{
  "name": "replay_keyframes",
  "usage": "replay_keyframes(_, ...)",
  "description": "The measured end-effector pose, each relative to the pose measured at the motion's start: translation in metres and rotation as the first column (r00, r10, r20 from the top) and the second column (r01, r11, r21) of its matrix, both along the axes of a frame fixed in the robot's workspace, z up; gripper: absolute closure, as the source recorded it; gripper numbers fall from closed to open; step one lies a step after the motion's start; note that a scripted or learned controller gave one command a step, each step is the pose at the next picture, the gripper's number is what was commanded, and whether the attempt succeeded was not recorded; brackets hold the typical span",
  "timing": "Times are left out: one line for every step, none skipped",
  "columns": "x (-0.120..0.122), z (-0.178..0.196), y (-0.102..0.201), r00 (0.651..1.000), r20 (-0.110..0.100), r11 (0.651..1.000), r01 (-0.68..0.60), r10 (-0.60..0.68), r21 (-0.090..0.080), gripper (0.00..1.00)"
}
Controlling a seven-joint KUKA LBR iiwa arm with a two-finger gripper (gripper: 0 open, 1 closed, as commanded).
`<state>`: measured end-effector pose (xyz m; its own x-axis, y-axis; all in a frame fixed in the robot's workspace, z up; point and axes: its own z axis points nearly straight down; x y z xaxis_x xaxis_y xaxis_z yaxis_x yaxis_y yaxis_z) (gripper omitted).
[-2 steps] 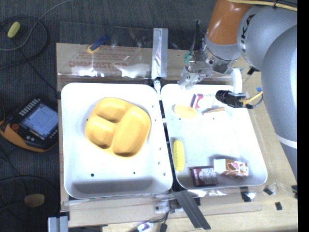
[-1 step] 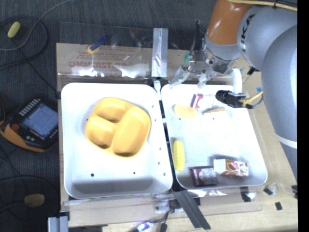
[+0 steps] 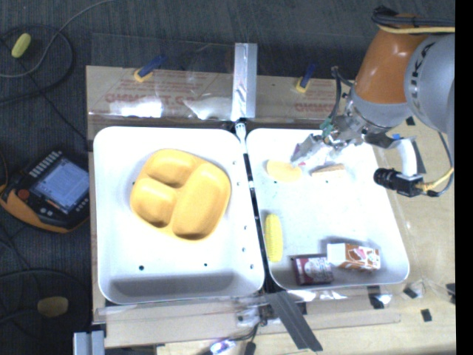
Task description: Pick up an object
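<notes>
So, left to right. The left bin has just a big yellow lumpy thing sitting mid-bin, with plenty of bare floor around it. The divider rim runs between the bins. In the right bin, a corn cob lies right against the left wall, which looks awkward to reach around. A pale yellow disc sits just left of my gripper, which hovers near the bin's top edge. Honestly I can't tell how the gripper is set, and nothing is visibly in it, so I'd say the pick isn't done yet. A dark packet and a small carton crowd the near wall.
</notes>
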<state>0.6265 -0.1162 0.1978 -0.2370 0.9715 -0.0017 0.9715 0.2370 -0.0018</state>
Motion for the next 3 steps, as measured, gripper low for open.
replay_keyframes(0.014,-0.102,-0.010,0.953,0.002,0.953,-0.303,0.303,0.002,0.00)
replay_keyframes(0.035,-0.106,-0.012,0.964,-0.036,0.965,-0.262,0.262,0.017,0.00)
replay_keyframes(0.042,-0.089,-0.017,0.965,-0.007,0.965,-0.261,0.261,-0.004,1.00)
